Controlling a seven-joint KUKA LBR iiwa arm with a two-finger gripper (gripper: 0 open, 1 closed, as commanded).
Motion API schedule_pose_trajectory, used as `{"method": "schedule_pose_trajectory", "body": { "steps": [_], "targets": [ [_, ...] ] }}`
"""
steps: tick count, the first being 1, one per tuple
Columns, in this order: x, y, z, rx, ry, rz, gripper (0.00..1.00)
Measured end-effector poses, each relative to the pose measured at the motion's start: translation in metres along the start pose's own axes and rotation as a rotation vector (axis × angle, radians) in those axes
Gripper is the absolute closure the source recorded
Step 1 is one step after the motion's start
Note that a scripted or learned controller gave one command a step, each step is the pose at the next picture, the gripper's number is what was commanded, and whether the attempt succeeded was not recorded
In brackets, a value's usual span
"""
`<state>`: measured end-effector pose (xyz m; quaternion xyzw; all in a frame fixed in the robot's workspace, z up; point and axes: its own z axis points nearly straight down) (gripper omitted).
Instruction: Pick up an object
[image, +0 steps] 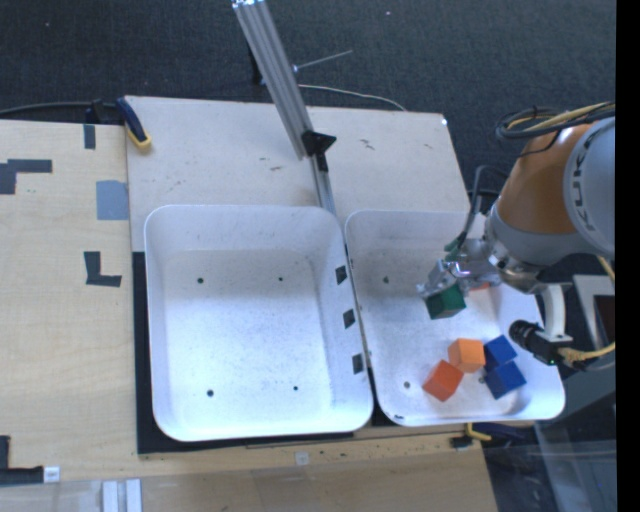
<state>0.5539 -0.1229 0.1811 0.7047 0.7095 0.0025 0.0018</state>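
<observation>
In the right bin (400, 225) my gripper (447, 290) reaches in from the right, with the grey and orange arm (545, 200) behind it. A dark green block (446, 303) sits between its metal fingers (438, 279), which are shut on it; the block looks slightly tilted over the bin floor. Loose in that bin's near right corner lie two orange blocks (466, 352) (443, 380) and two blue blocks (499, 350) (506, 378). A bit of red (486, 285) shows just behind the gripper, mostly hidden.
The left bin (160, 300) lies beside the right one, split from it by a shared rim (345, 300). A slanted metal rail (285, 85) crosses the bench at the back. Cables and a black fitting (535, 340) hang at the right edge.
</observation>
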Motion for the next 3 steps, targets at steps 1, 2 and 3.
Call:
{"method": "schedule_pose_trajectory", "body": {
  "steps": [1, 2, 3],
  "targets": [
    [0.015, -0.020, 0.082, 0.009, 0.000, 0.005, 1.00],
    [0.094, 0.002, -0.015, 0.000, 0.001, -0.003, 1.00],
    [0.159, -0.033, -0.010, 0.011, 0.001, -0.001, 1.00]
  ]
}}
